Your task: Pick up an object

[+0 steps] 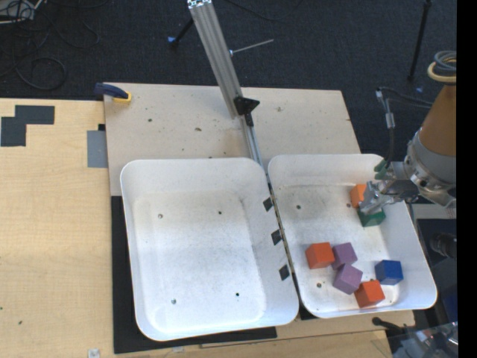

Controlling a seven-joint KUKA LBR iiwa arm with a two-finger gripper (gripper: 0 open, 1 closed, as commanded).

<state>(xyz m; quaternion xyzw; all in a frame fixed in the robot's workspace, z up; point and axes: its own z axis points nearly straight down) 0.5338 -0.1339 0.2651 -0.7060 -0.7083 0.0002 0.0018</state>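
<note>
Green block point(372, 216): directly under the gripper point(375, 200), orange block point(358, 195) just beside. Likely light, rigid, flat-sided; grip opposite faces. Whether the gripper is apart or together: cannot tell.

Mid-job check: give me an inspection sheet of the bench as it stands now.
Surface: two white bins side by side, left bin, right bin.
Job's things: in the right bin, orange cube, two purple blocks, blue cube, orange block, green block, orange piece.
Clutter: blue-yellow clamp.
Grippers: gripper over the green block; grip cannot be judged.
Cables: black cables on the floor.
Surroundings: slanted aluminium rail.
</note>
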